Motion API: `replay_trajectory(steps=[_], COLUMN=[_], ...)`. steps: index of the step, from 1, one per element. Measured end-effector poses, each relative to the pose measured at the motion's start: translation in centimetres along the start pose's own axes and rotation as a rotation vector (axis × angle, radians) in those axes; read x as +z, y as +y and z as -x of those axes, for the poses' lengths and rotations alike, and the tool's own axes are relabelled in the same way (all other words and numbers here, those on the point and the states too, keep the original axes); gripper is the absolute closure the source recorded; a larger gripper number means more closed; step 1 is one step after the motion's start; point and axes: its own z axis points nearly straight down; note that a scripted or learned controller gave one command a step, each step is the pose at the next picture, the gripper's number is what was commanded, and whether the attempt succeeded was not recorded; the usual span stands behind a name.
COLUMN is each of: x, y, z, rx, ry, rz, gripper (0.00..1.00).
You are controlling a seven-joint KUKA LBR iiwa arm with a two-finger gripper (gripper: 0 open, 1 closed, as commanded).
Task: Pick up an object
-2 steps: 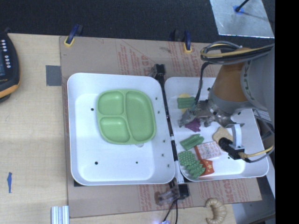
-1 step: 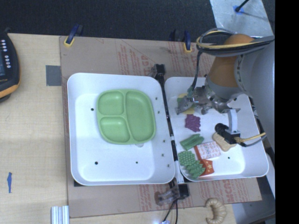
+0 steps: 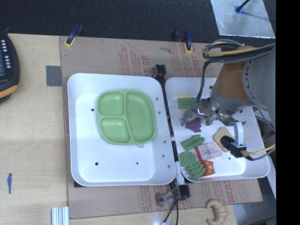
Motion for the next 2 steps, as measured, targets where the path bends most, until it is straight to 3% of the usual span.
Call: replay_trajectory(steps=[1, 2], x=[-1.13, -1.08], y=[0.19, 0.18], z=[0.05, 0.04], rx=[-0.002, -0.002], ry=[-0.001, -0.001], rz=[0.003, 0.002], gripper=[1.0, 0.0])
